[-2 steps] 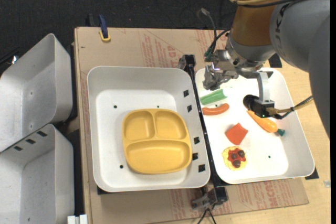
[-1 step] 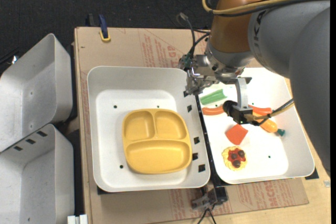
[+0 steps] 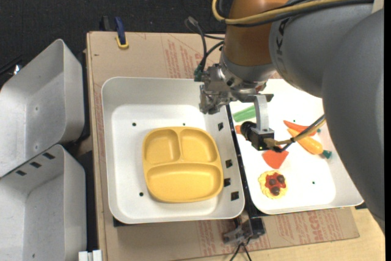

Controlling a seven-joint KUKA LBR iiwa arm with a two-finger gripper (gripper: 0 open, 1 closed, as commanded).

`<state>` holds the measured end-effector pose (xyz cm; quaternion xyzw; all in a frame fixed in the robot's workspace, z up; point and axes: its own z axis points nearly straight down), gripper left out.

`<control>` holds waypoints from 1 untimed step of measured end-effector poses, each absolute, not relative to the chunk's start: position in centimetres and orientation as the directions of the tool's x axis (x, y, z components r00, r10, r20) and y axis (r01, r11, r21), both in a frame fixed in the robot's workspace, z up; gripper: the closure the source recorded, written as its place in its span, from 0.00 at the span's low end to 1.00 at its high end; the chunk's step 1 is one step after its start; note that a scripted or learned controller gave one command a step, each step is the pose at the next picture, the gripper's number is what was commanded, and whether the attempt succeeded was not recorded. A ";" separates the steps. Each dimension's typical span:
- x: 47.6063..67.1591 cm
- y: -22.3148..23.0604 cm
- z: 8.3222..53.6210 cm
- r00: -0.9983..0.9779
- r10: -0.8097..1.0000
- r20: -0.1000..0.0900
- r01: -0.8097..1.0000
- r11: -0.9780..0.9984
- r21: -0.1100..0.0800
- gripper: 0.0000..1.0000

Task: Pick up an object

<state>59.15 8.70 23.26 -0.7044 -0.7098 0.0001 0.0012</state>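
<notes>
Yellow plate point(image 3: 183, 183) lies near the claw point(image 3: 211, 104), apart.

Thick, smooth grey arm point(image 3: 342, 40) in rounded shells, with part of a dark letter marking near the joint. Above the wrist a glossy, domed orange band point(image 3: 259, 15), looped over by a thin yellow cable point(image 3: 215, 4) that runs back along the grey casing. Below it a darker metal ring and a compact gripper point(image 3: 212, 101) of dull grey and black parts, with a thin black wire point(image 3: 200, 40) alongside.
</notes>
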 end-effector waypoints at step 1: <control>59.2 8.4 23.3 -0.002 1.000 0.000 1.000 0.002 -0.001 0.00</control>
